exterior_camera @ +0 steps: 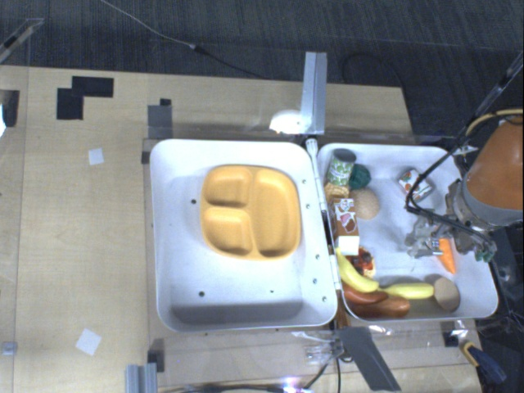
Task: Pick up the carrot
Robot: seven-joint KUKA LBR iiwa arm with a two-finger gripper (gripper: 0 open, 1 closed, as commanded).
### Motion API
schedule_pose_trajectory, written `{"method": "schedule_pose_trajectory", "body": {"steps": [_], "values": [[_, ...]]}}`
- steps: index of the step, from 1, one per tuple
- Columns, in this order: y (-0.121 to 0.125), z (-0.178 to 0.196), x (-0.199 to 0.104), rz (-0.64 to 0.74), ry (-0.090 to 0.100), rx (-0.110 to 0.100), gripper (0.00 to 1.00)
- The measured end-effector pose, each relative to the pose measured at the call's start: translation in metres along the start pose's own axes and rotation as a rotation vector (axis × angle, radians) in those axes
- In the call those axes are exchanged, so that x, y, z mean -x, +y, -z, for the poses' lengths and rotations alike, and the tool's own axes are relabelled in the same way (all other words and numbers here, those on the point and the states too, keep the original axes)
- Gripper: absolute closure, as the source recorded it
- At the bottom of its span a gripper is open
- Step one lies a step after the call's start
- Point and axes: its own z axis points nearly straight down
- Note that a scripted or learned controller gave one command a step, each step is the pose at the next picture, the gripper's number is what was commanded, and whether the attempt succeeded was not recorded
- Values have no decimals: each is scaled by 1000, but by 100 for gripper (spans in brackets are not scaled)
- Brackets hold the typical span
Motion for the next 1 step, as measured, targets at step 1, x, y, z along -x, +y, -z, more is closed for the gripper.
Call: {"method": "schedule_pose_trajectory", "body": {"steps": [1], "values": [[32,-5,-48,216,17,6,100]]}}
